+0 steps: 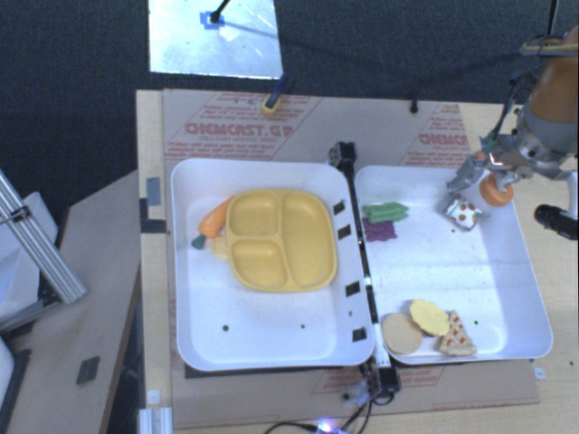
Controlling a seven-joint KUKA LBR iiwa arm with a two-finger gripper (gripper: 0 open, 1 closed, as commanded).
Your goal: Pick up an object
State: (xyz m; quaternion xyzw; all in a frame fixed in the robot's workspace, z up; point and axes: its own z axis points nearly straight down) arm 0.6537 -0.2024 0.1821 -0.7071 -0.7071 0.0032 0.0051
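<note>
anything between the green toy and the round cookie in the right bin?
In the camera view, a purple piece just below the green toy; then bare bin floor down to the cookie.

Glossy yellow plastic tray (276, 240) in smooth white plastic bin (194, 333); matt printed cardboard (237, 129) beneath.

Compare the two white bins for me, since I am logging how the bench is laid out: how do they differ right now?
The left bin holds a yellow divided tray with a carrot tucked against the tray's left edge; the right bin holds only small loose pieces, among them a green item and a pizza slice. The claw hangs over the right bin's far corner, not over the left bin. Both bins are shallow, white and rectangular.
</note>
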